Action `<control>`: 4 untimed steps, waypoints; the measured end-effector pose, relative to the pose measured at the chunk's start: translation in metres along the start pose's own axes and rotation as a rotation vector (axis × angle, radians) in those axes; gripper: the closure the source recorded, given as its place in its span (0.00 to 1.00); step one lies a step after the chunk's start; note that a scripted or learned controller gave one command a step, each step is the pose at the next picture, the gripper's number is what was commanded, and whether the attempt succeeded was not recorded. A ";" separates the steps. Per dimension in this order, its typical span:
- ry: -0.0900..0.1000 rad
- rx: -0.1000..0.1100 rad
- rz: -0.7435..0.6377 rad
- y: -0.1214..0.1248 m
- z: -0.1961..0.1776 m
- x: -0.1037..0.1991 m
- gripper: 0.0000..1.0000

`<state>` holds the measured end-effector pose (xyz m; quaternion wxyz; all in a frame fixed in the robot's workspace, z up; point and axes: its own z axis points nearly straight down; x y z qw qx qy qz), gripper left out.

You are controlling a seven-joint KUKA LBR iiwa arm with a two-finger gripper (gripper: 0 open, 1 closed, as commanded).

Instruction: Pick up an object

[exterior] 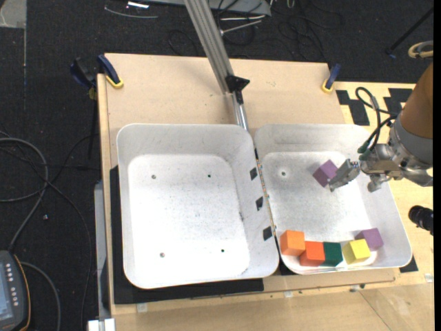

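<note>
I steer gripper (342, 176) toward purple block (325, 172), touching fingertip's left side; finger spread: cannot tell from here.

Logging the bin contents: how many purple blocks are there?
2. One purple block lies mid-bin in the right bin, by the gripper; the other purple block sits near its front right corner. The arm could hide more.

The wooden bench (289, 88) is carrying two white bins: the right bin (396, 219) is lying under the claw (348, 174), the left bin (138, 143) beyond it.
</note>
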<state>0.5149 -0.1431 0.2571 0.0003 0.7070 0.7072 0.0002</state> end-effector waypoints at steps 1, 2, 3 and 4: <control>-0.002 0.001 -0.002 0.091 0.166 -0.032 0.00; -0.003 -0.007 -0.004 0.136 0.129 -0.048 0.00; 0.002 0.004 -0.004 0.106 0.164 -0.006 0.00; -0.001 -0.001 -0.003 0.107 0.152 -0.008 1.00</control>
